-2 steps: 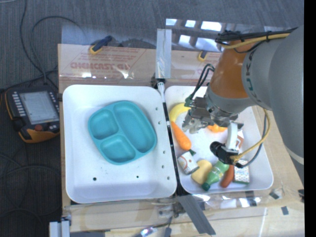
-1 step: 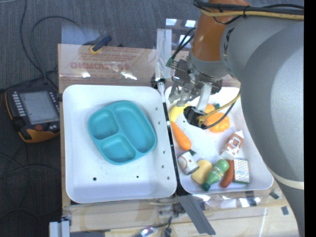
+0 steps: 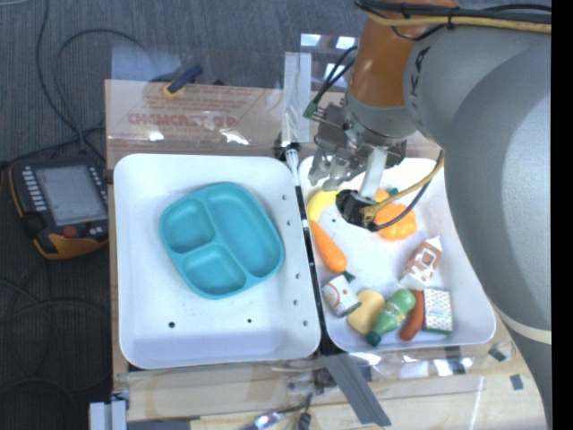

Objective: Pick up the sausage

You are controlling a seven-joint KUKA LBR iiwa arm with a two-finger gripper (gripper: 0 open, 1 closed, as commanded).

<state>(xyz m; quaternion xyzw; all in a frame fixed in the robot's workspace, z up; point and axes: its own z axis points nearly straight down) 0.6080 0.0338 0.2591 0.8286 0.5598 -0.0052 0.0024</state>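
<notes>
The sausage [image 3: 412,320] is a short reddish-brown piece lying at the front of the right bin [image 3: 470,305], between a green bottle [image 3: 388,317] and a small patterned box [image 3: 437,310]. My gripper [image 3: 330,177] hangs over the back left part of that bin, just above a yellow banana [image 3: 320,207]. It is open with nothing between its fingers. The sausage lies well in front of it and to its right, untouched.
The right bin also holds an orange carrot [image 3: 329,247], an orange fruit [image 3: 395,219], a small carton [image 3: 423,262], a can [image 3: 340,296] and a pale yellow piece [image 3: 363,312]. A teal divided plate [image 3: 221,238] sits in the left bin [image 3: 143,330]. The arm covers the right bin's far right.
</notes>
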